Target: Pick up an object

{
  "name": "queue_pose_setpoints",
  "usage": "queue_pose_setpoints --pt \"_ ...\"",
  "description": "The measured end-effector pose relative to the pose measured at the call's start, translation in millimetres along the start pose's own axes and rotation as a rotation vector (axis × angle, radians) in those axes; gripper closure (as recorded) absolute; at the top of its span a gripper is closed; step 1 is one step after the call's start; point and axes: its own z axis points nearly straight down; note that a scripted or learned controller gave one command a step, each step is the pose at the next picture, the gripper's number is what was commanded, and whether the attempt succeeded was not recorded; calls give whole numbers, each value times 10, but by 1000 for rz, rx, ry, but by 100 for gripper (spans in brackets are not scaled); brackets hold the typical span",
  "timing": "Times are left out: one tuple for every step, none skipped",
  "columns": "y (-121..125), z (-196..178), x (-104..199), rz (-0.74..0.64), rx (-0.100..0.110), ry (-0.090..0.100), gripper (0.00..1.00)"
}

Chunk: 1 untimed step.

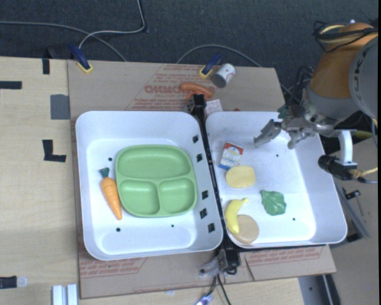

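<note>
I see the gripper poised over the upper right part of the right bin, its two fingers spread apart with nothing between them. The arm enters from the right, its orange band above the wrist.

Objects, placed relative to the gripper:
- Small white carton with red and blue print: lower left of the gripper, the nearest item, though apart from it.
- Yellow rounded piece: just below the carton, farther down and left.
- Green leafy piece: almost directly below the gripper, near the bin's middle.
- Banana: well below and to the left, touching a tan round piece at the bin's lower left corner.
- Green divided plate: far to the left, in the left bin.
- Carrot: beside the plate's left edge, the farthest item from the gripper.

No candidate object touches the fingers; I read the grasp as not made at this moment.
</note>
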Motion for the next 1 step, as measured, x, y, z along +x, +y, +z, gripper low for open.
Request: queue_pose_setpoints --pt "-462 1024 -20 0 -5 0 0"
